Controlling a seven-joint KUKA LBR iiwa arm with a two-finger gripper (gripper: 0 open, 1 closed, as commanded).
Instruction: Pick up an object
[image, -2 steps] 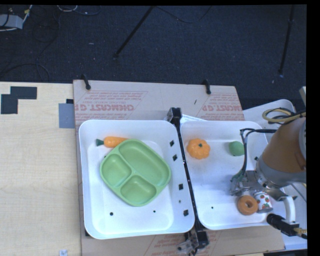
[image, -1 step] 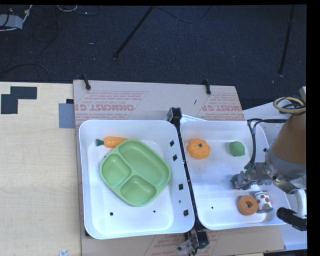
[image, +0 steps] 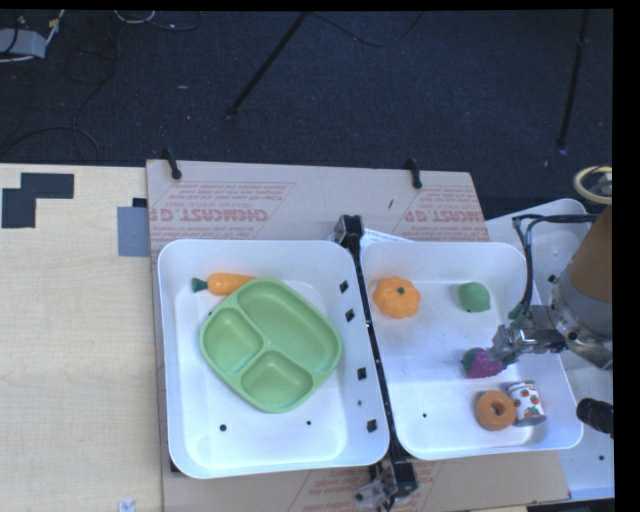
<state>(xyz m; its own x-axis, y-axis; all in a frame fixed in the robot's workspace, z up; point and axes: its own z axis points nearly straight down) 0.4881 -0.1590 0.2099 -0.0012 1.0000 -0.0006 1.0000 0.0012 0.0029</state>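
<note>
Counter (image: 80, 330): pale wood, carrying a cardboard sheet (image: 300, 205) on which two white bins sit side by side, joined along a black clip rail (image: 365, 340), presumably to keep them from sliding. Left bin (image: 190, 440): one green tray (image: 270, 343) with three compartments, lying flat and turned at an angle; one carrot (image: 228, 283) just beside the tray's upper left edge, near the bin's back wall. Right bin (image: 440, 440): one orange pumpkin (image: 397, 298) near the rail; one green ball (image: 474, 296) further right, apart from the pumpkin; one purple toy (image: 483, 363) toward the right side; one donut (image: 495, 410) in the near right corner, with a small can (image: 527, 402) touching or just beside it. Gripper (image: 512, 345): reaches in over the right bin's right wall, low, its tip right at the purple toy's right side. Fingers: whether apart or together cannot be told; the metalwork blurs against the toy. Whether the toy sits between them cannot be told either. Task thing: any loose item would do; the purple toy looks the chosen one, since the gripper is set against it, and it lies on the bin floor. Judgement: grasp stage, nothing lifted. Risk: the toy is small and rounded and may slip sideways.
</note>
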